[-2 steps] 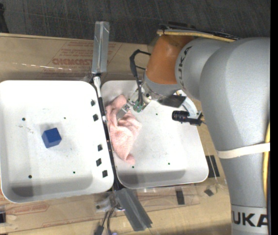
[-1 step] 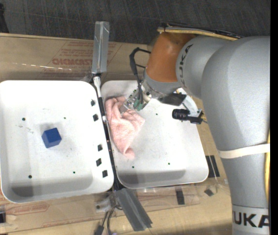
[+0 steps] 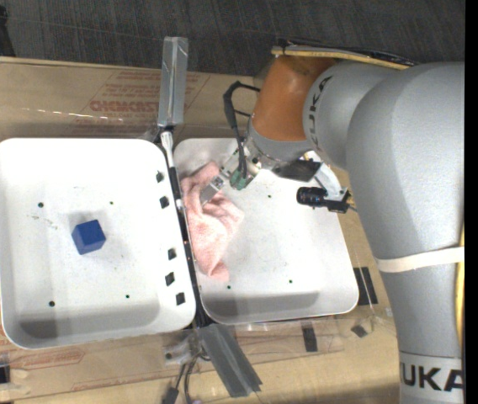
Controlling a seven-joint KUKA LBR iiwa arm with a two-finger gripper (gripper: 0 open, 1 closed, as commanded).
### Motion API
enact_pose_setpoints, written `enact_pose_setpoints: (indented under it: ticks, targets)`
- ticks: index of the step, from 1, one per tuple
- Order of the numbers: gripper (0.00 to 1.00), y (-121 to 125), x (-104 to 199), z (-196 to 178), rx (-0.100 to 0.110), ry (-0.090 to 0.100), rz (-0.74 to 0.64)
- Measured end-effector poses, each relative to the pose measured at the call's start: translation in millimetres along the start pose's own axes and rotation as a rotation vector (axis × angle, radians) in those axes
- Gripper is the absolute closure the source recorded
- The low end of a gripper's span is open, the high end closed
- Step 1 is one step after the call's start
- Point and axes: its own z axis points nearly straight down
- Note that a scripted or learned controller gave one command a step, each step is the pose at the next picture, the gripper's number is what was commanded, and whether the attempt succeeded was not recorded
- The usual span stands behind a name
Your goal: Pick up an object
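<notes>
**Tool Down at the Pink Cloth, Grasp Unconfirmed**

My tool was low in the right-hand shallow white plastic bin, at that bin's far left corner, right at the upper edge of the crumpled pink fabric cloth. The cloth lay bunched along the bin's left wall, just beside the divider between the two bins. From above, my own wrist and its orange band covered most of the tool, so I could not tell how it was set, nor whether any fabric was caught in it. The tip looked to be touching or nearly touching the cloth's top fold.

The small blue cube sat alone in the left-hand white bin, well apart from me (a tidier target, I judged, but not the one I was over).

As for what could go wrong: soft fabric gives way, so I might pinch only a thin fold and have it slide out on the lift. The cloth was also pressed near the bin wall, and closing that close to the rim could make me catch the wall or shove the cloth aside instead. A dangling corner could snag on the divider between the bins on the surface.
</notes>
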Motion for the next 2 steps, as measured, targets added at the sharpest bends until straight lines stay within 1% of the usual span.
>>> enact_pose_setpoints:
  ticks: [1, 2]
  targets:
    - [0.0, 5.4, -8.9, 8.5, -0.002, -0.001, 0.123]
    - [0.0, 1.7, -5.6, 8.3, -0.003, -0.002, 0.145]
